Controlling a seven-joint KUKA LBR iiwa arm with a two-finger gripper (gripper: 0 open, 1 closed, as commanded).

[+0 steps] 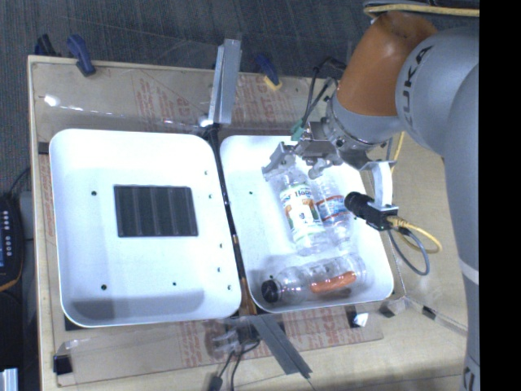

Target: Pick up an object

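My gripper [283, 160] hangs over the upper part of the right bin [251, 218], a little right of the frame's centre, and sits at the top end of the labelled bottle [302, 210]. I cannot tell whether my grip is released or clenched, nor whether it has hold of anything; the metal parts blur into the clear plastic there. The labelled bottle lies lengthwise down the middle of the bin, its white, orange and blue label facing up. Just to its right, touching or nearly so, lies a second bottle [335, 214] with a blue label. Below both, along the bin's lower edge, a third bottle [317, 280] lies crosswise, its black cap [270, 290] pointing to the frame's left and an orange patch showing near its right end. My arm comes in from the upper right, its orange band [378, 63] above the wrist. The left bin [81, 218] holds a dark ribbed panel [155, 210], flat at its centre. Two blue clamps [81, 55] grip the board's top edge.
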